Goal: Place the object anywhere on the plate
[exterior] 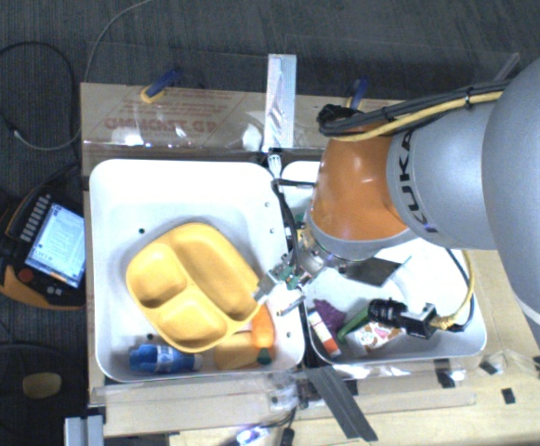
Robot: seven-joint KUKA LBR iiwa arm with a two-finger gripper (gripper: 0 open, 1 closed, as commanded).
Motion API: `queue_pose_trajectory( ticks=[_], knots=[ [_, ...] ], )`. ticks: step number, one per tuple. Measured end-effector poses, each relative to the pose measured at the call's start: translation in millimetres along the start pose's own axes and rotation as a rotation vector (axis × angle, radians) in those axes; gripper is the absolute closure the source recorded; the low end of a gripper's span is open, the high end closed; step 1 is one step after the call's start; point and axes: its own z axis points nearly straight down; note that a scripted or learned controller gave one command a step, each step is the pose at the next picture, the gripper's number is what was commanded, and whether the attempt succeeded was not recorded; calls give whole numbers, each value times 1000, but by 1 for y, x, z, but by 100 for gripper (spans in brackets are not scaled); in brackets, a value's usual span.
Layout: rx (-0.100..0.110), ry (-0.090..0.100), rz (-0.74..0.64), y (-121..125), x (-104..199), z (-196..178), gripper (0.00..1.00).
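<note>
Grey arm (pixel 455 147) fills the right; its hand (pixel 286 284) hangs over the wall between the bins. Carrot (pixel 263 328) lies just below it, touching the plate (pixel 190 286) edge.

The yellow sectioned plate (pixel 193 284) lies tilted in the left bin (pixel 121 193) — an orange carrot-like object (pixel 263 328) touching its lower right edge.
</note>
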Motion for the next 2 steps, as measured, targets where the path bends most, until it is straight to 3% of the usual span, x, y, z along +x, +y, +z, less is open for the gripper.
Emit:
queue_pose_trajectory(
  ticks=[1, 2],
  knots=[
    [-1, 0, -281, 12, 33, -6, 100],
    [3, 4, -279, 14, 33, -12, 100]
  ],
)
